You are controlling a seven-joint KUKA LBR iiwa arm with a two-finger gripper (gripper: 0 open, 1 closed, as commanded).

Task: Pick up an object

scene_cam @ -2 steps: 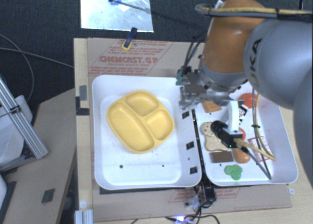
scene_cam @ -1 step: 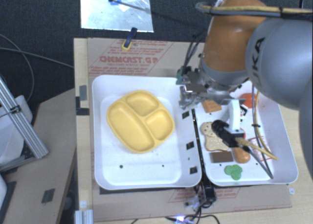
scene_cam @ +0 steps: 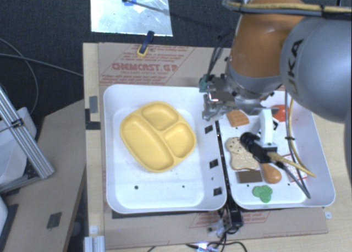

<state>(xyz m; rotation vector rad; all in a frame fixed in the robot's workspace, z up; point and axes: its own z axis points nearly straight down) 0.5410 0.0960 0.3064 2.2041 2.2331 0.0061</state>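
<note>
Camera view: the grey arm's pincer [scene_cam: 212, 104] hovers at the seam between two shallow white bins [scene_cam: 165, 204]; whether its fingers are spread, I cannot tell. Just right of it lies a small tan cracker-like square [scene_cam: 237, 118]; well left sits a yellow three-compartment plastic plate [scene_cam: 158, 135].

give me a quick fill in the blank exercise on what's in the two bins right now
1. The yellow divided plate lies in the ____ bin as the camera sees it.
2. The plate has ____ compartments.
3. The small leafy toy near the right bin's front edge is ____ in colour.
4. The gripper hovers near the ____ edge of the right bin.

Missing words: left; three; green; left
</note>
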